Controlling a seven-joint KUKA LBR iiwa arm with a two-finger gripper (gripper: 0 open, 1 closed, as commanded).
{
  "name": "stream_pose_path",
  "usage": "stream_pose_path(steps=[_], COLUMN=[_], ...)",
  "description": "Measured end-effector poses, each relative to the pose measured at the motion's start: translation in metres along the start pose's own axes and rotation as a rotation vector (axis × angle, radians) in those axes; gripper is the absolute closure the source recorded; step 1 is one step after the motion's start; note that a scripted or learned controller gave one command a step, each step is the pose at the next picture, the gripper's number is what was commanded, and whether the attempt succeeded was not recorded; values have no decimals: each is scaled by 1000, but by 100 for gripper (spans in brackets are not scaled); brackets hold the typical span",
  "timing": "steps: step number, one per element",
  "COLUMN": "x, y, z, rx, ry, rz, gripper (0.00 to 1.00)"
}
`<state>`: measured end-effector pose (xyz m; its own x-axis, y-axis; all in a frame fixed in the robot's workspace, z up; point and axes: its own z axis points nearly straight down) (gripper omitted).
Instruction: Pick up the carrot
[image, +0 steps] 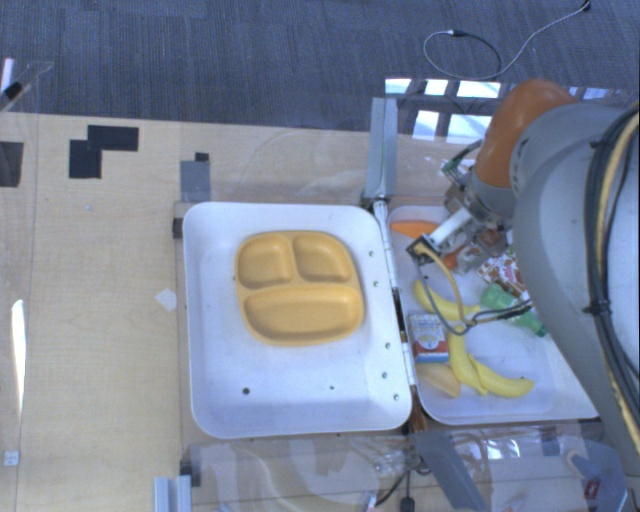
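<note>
- Roughly speaking, the carrot (413, 228) lies in the far left corner of the right bin (500, 416), close to the wall shared with the left bin (300, 405)
- Its long axis runs about left to right across the view, and the end nearer the arm is covered, so its full length cannot be judged
- The gripper (478, 232) sits just beside the carrot, on the arm's side of it and above the bin floor; the carrot lies from it toward the shared wall
- Whether the gripper is open or closed cannot be told, since the wrist and the grey arm (580, 250) cover it from above; nothing can be seen held in it
- My judgement is that the coming move turns on a short shift toward the shared wall, with the grip set across the carrot's length
- Nearer the camera in the same bin lie bananas (480, 372), a small carton (430, 338), a green thing (500, 298) and a printed packet (500, 270), both partly hidden by the arm
- A yellow divided plate (298, 285) sits in the left bin, well apart from the carrot
</note>
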<state>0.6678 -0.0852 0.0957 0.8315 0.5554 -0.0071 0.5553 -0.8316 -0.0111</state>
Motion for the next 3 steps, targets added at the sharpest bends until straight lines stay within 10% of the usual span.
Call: stream_pose_path(steps=[1,2,3], x=[25,25,70], y=[-50,-50,-162], z=[-87,-86,-85], rx=[-9,-9,-8], ry=[8,8,7], rz=[256,257,266], gripper=[100,0,0])
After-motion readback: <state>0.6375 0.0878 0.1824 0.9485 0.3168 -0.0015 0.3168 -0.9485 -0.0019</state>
